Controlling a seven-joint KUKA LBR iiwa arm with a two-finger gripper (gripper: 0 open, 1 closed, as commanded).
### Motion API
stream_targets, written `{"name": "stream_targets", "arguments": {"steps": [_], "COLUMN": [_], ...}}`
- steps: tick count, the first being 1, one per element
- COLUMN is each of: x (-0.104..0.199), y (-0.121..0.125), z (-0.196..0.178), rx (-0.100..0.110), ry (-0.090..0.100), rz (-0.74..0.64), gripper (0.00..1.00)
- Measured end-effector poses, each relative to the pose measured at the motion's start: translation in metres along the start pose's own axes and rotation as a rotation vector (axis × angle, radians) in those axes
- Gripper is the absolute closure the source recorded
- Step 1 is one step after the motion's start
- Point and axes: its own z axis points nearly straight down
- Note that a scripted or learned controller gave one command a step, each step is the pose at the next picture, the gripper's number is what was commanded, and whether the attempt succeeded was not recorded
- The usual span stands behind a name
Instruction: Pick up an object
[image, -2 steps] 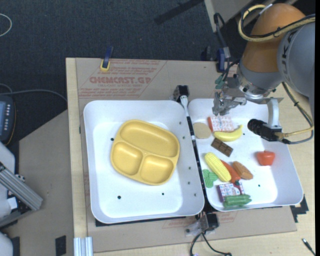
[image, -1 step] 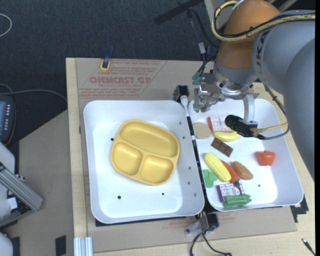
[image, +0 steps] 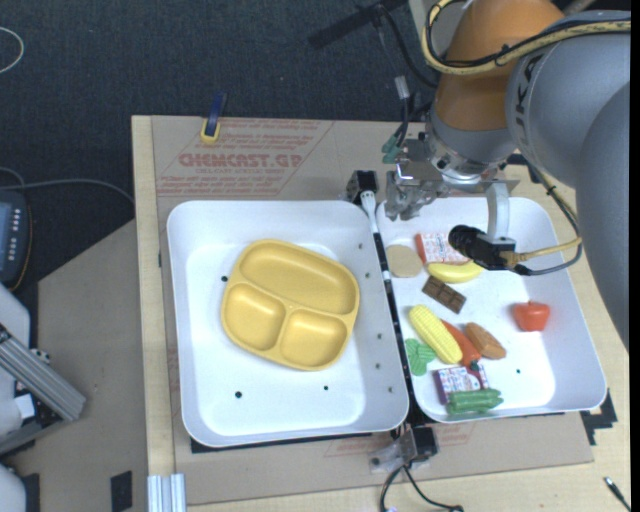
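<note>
Pincer (image: 408, 203) hangs over right bin's (image: 570, 300) far left corner, touching nothing visible.

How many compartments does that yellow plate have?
3: on the yellow divided plate in the left bin, one long compartment along its far side, two smaller ones side by side nearer the camera.

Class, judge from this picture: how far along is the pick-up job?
Done: the gripper is over the right white bin's back edge. In hand: nothing visibly gripped. Left: the whole pick; the yellow toy banana, brown chocolate bar and red pepper lie in the bin.
</note>
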Motion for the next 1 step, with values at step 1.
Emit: {"name": "stream_targets", "arguments": {"steps": [1], "x": [0.0025], "y": [0.012], "z": [-0.0019], "rx": [0.001], "ry": [0.0], "rz": [0.0], "gripper": [1.0]}}
